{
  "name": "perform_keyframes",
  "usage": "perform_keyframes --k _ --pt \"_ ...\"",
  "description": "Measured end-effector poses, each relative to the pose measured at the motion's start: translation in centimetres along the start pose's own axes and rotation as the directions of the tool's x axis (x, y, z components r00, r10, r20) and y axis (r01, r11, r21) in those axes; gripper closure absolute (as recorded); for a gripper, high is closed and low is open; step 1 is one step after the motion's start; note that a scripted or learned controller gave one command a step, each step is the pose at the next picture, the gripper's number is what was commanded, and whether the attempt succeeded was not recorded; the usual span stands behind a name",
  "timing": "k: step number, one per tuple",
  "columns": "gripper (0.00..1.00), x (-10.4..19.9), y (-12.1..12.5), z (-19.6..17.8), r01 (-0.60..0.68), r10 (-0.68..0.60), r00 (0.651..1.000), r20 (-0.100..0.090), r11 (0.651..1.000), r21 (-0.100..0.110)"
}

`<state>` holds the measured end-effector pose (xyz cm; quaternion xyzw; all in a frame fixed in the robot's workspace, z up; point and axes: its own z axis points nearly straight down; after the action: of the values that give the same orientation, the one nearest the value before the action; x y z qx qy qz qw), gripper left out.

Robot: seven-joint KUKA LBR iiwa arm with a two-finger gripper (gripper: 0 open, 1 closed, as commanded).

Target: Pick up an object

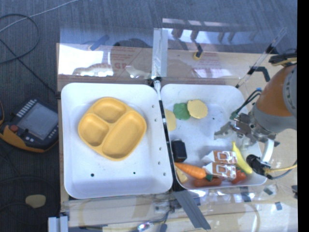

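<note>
The right white bin point(212, 93) holds several toy foods. A green disc point(181, 110) and a yellow disc point(197, 108) lie near its far side, with a pale yellow piece point(169, 120) at its left wall. A black block point(179, 150) sits left of centre. Along the near wall lie a carrot point(190, 169), a red pepper point(212, 181) and two small cartons point(223, 162). A banana point(240, 158) lies at the right. My gripper point(237, 132) hangs over the bin's right side, just above the banana and cartons, with nothing seen in it.
The left white bin point(77, 178) holds a yellow divided plate point(112, 127). A divider rim point(163, 129) separates the two bins. My arm's grey body and orange band point(277, 98) overhang the right bin's right edge. A pendant point(29, 124) lies on the floor at left.
</note>
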<state>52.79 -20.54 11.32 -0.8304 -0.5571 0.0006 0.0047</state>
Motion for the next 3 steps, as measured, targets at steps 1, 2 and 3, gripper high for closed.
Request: perform_keyframes --k 1,2,3 --pt "0.00 -0.6 -2.9 1.8 0.035 -0.035 0.999 -0.009 0.999 -0.031" --pt "0.00 -1.4 -2.3 -2.5 0.228 -0.228 0.974 0.006 0.974 -0.005" --pt "0.00 -1.3 -3.3 2.0 0.315 -0.315 0.949 0.000 0.949 -0.023"
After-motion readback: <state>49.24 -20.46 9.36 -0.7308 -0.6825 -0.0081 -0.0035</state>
